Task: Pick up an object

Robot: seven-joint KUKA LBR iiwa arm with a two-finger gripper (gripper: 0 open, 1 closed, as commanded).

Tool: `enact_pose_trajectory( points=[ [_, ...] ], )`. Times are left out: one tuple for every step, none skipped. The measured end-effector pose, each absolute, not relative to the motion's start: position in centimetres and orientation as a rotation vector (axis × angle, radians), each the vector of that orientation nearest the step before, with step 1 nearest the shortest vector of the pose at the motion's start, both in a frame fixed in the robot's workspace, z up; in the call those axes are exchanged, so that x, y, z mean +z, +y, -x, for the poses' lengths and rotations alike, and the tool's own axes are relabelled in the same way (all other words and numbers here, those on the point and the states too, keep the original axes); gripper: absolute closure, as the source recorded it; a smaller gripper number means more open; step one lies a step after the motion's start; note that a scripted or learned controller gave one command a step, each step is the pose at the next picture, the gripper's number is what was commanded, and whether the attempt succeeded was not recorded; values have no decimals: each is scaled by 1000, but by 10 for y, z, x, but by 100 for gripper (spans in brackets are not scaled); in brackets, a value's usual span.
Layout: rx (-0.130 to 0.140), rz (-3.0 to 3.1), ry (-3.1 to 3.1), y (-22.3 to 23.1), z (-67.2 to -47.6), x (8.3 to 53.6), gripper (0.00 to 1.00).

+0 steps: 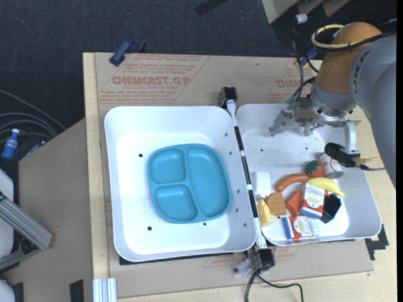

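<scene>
Over the right bin's (277, 121) bare far end, the end effector (296, 124) hangs spread and should drop squarely onto one toy (313, 201) among the cluttered pile.

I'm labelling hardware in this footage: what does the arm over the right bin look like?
The arm has a smooth, rounded grey body with an orange band above the wrist. Below that sits a round metallic wrist flange and a grey metal gripper. Thin cables, one yellow, loop beside the band.
</scene>
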State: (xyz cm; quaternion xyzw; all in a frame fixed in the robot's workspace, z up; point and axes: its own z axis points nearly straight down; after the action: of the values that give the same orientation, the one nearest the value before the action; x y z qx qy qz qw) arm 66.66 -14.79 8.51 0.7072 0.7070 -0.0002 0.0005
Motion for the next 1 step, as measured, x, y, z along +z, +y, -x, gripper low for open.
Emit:
enact_pose_trajectory(
  points=[
    [0, -2219, 2220, -148, -667, 96, 100]
  ],
)
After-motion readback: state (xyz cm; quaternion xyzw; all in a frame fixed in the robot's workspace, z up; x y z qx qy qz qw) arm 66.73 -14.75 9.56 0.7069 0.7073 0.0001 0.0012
